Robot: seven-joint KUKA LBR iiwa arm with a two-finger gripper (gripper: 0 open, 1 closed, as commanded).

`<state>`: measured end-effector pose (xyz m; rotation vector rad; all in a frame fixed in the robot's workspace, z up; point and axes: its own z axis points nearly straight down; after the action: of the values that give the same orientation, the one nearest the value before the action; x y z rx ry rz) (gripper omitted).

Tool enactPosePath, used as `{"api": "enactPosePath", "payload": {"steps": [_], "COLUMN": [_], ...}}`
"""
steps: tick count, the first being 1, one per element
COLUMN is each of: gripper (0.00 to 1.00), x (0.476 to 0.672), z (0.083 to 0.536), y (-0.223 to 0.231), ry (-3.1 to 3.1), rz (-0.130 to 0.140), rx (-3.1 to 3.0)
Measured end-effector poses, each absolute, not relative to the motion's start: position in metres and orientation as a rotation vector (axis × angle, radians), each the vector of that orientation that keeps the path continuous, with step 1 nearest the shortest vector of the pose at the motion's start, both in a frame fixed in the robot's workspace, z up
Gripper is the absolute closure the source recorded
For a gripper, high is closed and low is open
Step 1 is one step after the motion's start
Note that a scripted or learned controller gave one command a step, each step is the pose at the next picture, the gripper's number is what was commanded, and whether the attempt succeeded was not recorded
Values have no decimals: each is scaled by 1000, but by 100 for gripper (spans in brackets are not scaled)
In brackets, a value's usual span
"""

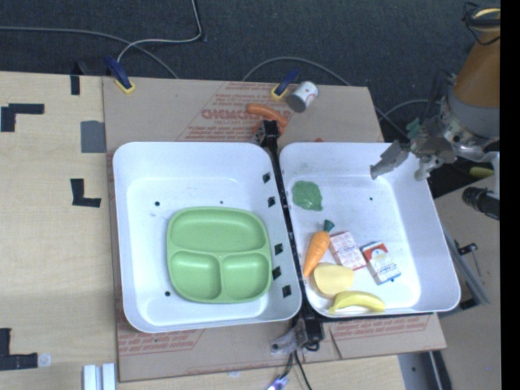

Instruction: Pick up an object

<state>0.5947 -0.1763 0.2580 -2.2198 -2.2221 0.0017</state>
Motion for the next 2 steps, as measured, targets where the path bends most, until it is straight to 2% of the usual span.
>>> {"api": "enactPosePath", "payload": {"steps": [1, 2], "gripper": [0, 0], "x": [575, 556], "z": [162, 86], "y": [-129, -98], "ry": [-2221, -2223], "rz": [3, -2], "rx": [-2217, -2221]}}
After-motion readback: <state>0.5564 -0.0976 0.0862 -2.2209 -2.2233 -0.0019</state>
